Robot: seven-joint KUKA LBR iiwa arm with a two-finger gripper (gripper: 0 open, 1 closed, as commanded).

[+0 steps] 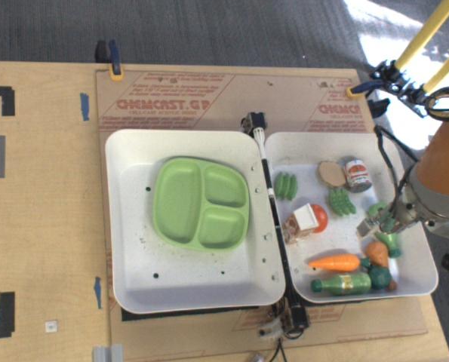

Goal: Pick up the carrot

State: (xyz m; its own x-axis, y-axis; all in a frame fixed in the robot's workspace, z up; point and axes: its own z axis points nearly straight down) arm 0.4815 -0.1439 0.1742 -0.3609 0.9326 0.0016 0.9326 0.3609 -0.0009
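The wooden surface (pixel 50 202) carries a brown cardboard sheet (pixel 224 96) and, on it, two shallow white bins side by side. The left bin (pixel 126 277) holds a green divided plate (pixel 201 202) with three compartments, lying flat near its middle. The right bin (pixel 420 274) holds a scatter of toy food. The grey arm (pixel 439 179) reaches in from the right — its orange band sits just above the wrist — and its pincer (pixel 380 222) hangs over the bin's right side, close above a small green piece; whether it is apart or together I cannot tell, as the tips blur into the clutter. The carrot (pixel 335 262) lies flat near the bin's front edge, left of and below the pincer, apart from it. Just in front of the carrot lies a green bottle (pixel 343 283) on its side. Farther back sit a small can (pixel 357 175), a tan disc (pixel 331 173) and a white-and-red block (pixel 307 219).
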